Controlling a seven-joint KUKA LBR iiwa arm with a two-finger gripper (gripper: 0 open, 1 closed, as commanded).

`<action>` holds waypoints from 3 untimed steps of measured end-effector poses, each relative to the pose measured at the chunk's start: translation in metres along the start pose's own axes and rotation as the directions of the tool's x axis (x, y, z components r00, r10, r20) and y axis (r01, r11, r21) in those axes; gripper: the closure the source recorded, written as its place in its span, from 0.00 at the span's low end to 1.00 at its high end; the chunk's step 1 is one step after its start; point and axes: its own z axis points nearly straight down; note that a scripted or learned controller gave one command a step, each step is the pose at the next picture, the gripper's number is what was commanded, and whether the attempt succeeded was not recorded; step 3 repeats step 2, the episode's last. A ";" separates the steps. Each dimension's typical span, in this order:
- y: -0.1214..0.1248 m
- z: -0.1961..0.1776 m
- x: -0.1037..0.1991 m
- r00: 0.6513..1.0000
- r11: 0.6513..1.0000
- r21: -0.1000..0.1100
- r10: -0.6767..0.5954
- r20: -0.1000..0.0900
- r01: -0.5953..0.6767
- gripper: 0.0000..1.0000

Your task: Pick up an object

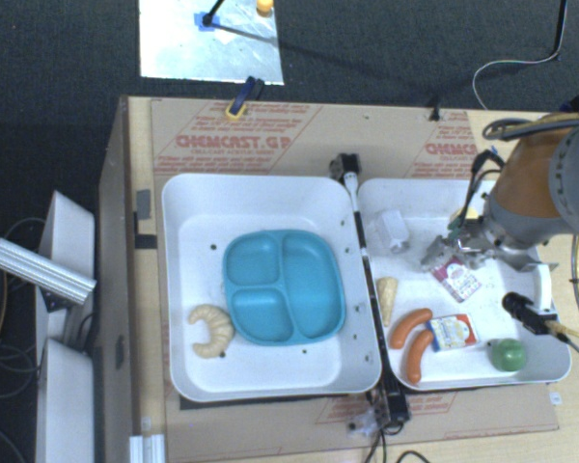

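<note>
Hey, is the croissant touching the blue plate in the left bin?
Touching. The camera view shows the croissant lying against the blue plate at its lower left edge, no gap between them.

A divided plate (282, 287) and croissant (212, 329) sit in the left bin (179, 258); sausages (412, 340) (two) lie in the right bin (550, 363).

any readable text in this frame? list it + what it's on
"CHEMCAST GP": red print on the brown board behind the left bin, repeated at an angle across the sheet; other copies are partly hidden.
Small packet under the gripper: print too blurred.
Small packet beside the sausages: too blurred.
</note>
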 end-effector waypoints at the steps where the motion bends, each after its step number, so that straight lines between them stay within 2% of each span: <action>1: 0.001 -0.011 -0.001 1.000 1.000 -0.003 -0.001 0.001 0.001 1.00; 2: 0.023 -0.101 0.083 1.000 1.000 -0.006 -0.003 0.000 0.003 1.00; 3: 0.023 -0.101 0.083 1.000 1.000 -0.006 -0.003 0.000 0.003 1.00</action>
